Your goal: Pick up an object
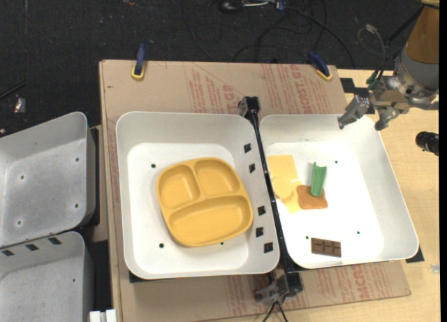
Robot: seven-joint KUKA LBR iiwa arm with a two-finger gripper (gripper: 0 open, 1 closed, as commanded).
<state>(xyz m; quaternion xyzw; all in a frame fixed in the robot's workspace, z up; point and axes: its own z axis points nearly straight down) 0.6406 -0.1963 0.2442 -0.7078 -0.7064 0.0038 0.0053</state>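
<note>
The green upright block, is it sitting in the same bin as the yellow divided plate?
No, the green upright block stands in the right white bin, while the yellow divided plate lies in the left white bin.

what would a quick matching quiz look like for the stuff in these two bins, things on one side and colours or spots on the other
Things:
1. divided plate
2. upright block
3. chocolate bar piece
4. gripper

Places or colours:
A. green, in the right bin
B. brown, near the right bin's front edge
C. over the right bin's far right corner
D. yellow, in the left bin

Pairs: 1-D, 2-A, 3-B, 4-C
</note>
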